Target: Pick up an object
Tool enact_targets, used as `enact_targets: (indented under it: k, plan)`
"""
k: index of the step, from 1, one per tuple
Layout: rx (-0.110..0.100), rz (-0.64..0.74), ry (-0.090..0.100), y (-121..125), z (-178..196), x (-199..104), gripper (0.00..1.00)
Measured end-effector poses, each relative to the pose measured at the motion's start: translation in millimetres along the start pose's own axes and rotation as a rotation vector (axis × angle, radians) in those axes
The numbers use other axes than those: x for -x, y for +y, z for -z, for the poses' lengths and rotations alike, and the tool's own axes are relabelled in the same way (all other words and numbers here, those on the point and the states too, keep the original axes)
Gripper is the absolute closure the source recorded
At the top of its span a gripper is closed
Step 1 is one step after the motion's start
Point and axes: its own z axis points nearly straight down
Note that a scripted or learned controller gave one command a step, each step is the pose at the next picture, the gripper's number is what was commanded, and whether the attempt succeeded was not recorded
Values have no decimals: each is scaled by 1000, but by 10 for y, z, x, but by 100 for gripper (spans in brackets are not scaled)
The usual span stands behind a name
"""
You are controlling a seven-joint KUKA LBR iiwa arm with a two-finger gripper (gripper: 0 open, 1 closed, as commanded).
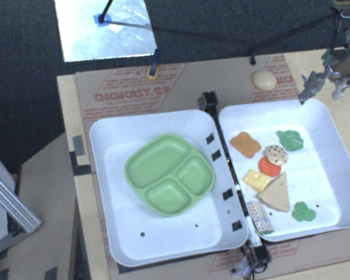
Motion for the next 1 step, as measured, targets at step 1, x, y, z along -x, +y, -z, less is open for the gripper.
enact_targets:
  k: [1]
  plan:
    - [10, 2, -2, 19, 63, -4, 0]
